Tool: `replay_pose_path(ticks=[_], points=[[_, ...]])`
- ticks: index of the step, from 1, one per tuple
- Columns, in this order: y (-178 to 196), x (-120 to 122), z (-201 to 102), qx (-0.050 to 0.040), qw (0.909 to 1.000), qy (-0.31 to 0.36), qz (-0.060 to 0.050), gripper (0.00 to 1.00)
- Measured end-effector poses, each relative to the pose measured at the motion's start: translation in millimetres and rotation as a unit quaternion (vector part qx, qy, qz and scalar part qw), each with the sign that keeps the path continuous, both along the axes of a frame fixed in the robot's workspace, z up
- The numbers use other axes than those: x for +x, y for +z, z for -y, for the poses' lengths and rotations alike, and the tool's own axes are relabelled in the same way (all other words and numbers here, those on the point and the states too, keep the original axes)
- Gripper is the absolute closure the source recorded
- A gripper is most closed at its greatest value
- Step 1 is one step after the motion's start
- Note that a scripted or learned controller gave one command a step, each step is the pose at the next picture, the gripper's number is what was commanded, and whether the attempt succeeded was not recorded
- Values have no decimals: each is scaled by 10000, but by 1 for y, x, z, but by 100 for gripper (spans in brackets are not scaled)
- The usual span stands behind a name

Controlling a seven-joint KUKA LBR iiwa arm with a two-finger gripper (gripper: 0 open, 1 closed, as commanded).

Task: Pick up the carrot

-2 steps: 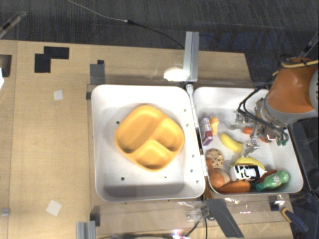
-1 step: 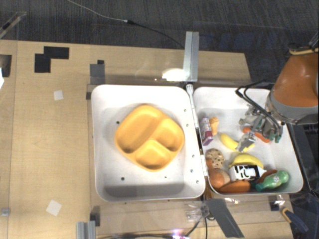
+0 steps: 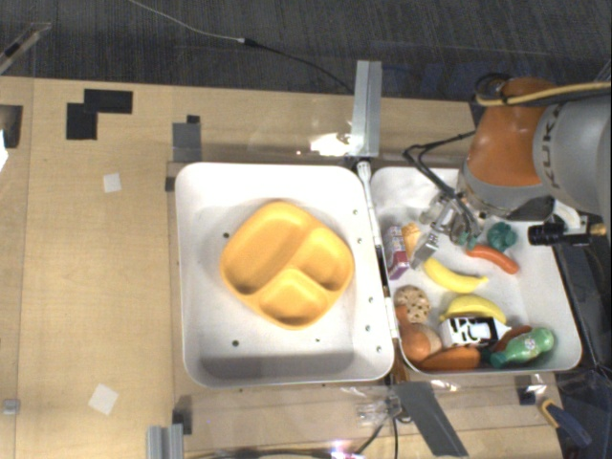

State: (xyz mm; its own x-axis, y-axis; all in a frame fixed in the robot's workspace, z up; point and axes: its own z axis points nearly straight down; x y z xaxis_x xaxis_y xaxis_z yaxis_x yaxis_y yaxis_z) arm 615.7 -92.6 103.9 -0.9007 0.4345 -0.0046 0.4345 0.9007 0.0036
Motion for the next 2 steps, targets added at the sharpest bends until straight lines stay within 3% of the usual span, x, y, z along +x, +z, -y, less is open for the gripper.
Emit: replay_pose_path(ticks=[1, 2], points=[[-16, 24, -10, -13, 9997, -261, 29, 0], [71, 32, -7, 11, 9638, -2666, 33, 0]])
